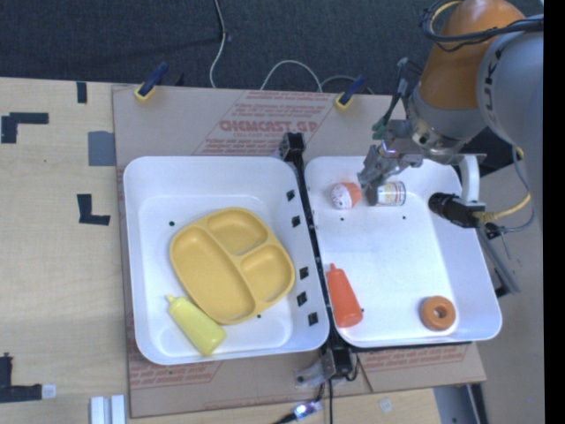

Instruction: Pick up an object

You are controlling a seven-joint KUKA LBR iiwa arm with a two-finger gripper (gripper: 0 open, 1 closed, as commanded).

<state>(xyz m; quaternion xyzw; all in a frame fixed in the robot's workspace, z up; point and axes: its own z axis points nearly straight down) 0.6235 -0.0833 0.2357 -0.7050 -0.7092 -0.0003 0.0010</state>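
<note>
Yellow moulded three-compartment tray, glossy ringed doughnut, tapered orange bottle.

A wooden bench meets dark, seemingly carpeted floor beyond.

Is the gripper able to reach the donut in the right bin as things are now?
Probably yes. The donut lies alone near the front right corner of the right bin, with bare floor around it. The gripper is at the bin's back, and nothing stands between them.
</note>
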